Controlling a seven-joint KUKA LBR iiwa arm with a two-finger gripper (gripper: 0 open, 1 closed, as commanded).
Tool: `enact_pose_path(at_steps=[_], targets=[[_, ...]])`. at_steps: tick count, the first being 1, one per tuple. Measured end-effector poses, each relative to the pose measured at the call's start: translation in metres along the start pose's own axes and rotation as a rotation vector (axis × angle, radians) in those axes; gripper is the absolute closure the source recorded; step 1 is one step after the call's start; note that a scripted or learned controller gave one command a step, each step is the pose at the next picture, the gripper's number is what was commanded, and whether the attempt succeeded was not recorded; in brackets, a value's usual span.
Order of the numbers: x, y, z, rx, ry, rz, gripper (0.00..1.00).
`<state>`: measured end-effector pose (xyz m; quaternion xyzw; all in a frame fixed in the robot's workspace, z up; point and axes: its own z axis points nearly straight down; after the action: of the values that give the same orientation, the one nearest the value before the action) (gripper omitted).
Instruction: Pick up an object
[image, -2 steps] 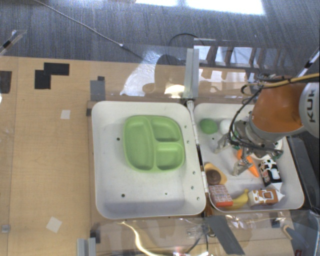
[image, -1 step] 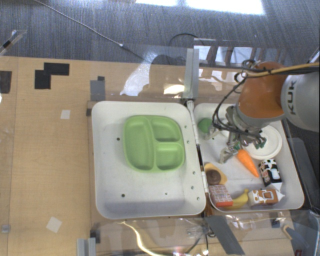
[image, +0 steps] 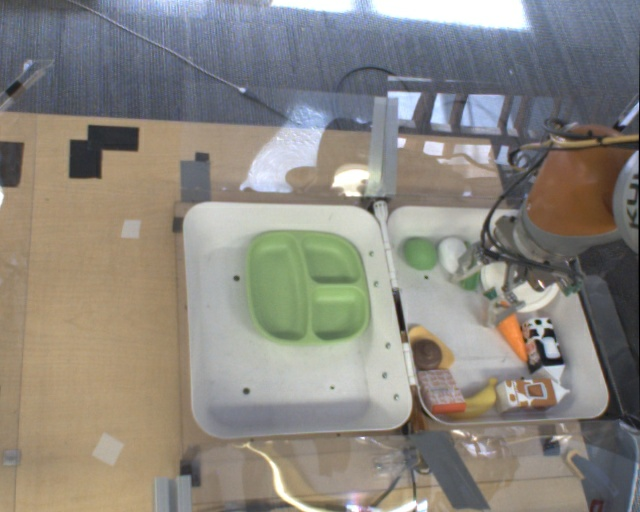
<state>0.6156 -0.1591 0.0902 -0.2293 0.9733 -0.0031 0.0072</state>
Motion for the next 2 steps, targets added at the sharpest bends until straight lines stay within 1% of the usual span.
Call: enact_pose_path(at_steps=[1,2], targets=[[0.058,0.0,-0.002,0.0,0.0,0.01,0.0],[0.051,0.0,-0.018,0.008,-0.016,0.004,1.0]])
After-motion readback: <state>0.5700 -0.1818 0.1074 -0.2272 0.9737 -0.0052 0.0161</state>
